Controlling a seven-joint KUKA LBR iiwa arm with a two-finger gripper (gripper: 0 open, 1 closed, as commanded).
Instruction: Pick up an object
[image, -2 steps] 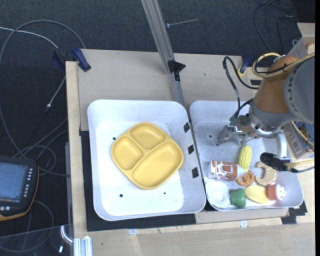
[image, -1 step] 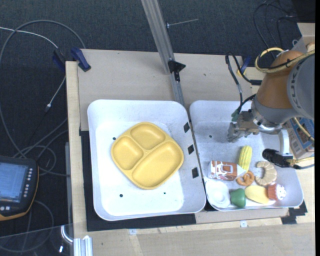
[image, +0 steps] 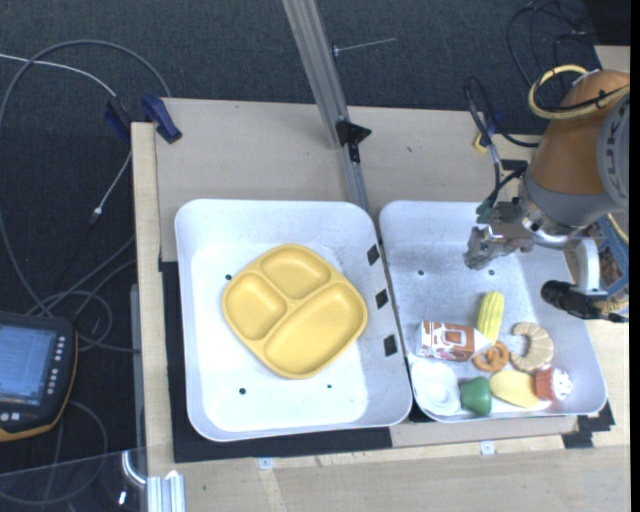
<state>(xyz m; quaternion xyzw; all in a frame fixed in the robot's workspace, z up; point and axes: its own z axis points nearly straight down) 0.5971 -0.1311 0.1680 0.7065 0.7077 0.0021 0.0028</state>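
My gripper (image: 487, 250) hangs over the upper middle of the right bin (image: 420, 235), above bare white floor, with nothing seen between its fingers. Toy food lies in the bin's lower half: a yellow corn cob (image: 490, 313) just below the gripper, a red and white packet (image: 446, 341), a small pretzel (image: 491, 357), a tan pastry (image: 532, 345), a green piece (image: 477, 396), a yellow piece (image: 516, 388), a white lump (image: 436, 385) and a red and white piece (image: 553, 383).
The left bin (image: 200, 300) holds a yellow three-compartment plate (image: 294, 310). A metal post (image: 325, 80) rises at the bench's back, between the bins. The arm's orange band (image: 575, 150) is at the right. Cables and a pendant (image: 30, 370) lie off the bench at the left.
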